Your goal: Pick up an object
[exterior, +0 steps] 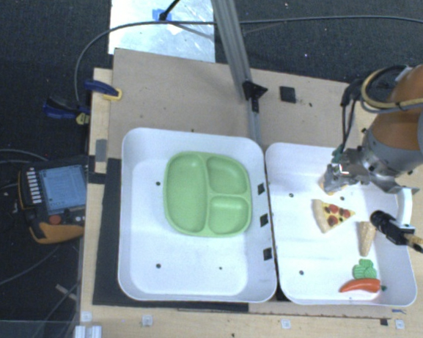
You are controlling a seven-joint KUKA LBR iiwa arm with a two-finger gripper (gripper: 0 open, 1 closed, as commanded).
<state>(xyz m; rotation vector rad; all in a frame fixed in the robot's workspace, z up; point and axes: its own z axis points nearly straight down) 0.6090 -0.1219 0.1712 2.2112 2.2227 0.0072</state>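
Observation:
The right white bin (293, 245) holds three toy foods. A pizza slice (331, 215) lies near its middle, a beige cone-shaped piece (366, 238) sits to its right, and a red-orange vegetable with a green top (362, 280) rests near the front right corner. My gripper (333, 180) hangs in the upper part of this bin, just beyond the pizza slice's far edge and close to the bin floor. I see nothing between its tips.
In the left white bin (138, 254) a green divided plate (208, 194) lies toward the back. A grey pole (234, 38) slants across the bench behind the bins. Clamps and a handheld controller (54, 199) lie off the bench at the left.

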